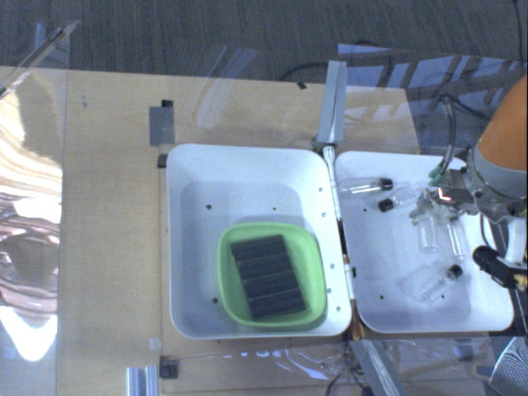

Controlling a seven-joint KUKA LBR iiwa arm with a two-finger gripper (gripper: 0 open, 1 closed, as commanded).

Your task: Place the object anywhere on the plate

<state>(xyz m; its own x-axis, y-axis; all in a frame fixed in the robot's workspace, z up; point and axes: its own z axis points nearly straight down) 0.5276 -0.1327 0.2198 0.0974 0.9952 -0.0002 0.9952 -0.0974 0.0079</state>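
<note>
The grey arm (503, 151) with its orange band reaches in from the right, its claw (437, 221) lowered over the right bin (371, 304); whether the claw is apart or together I cannot tell. In that bin lie several clear plastic pieces with black caps (386, 205), scattered near the claw. The left bin (190, 221) holds a green plate (309, 254) towards its front, and on it rests a dark ribbed block (266, 275), lying flat and slightly angled, on the wooden counter (99, 221)
</note>
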